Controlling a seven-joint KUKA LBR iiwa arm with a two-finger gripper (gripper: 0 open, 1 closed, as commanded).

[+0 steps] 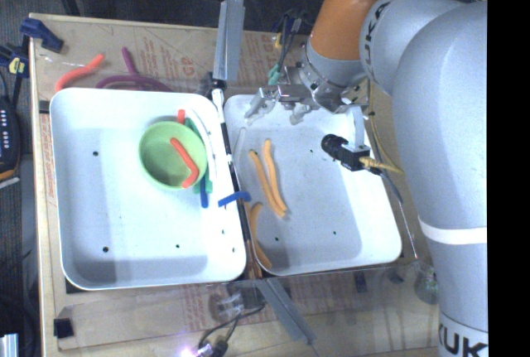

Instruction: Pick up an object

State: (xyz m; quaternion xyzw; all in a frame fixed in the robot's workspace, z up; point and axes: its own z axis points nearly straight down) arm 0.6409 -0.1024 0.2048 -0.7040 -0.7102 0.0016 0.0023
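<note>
Arm (pixel 431 98) reaching in from the right, bulking over the right bin (pixel 373 239) on the counter (pixel 149 41). Left bin (pixel 83 206) alongside, bearing a green bowl (pixel 166 161) with a red curved strip (pixel 189 158) across it. Pincer (pixel 277 98) hovering at the right bin's far rim, prongs seemingly spread, nothing between them. Likeliest target: orange strips (pixel 267 177) lying flat mid-bin, just below. Best done by descending straight, straddling one strip across its width, closing low.
</note>
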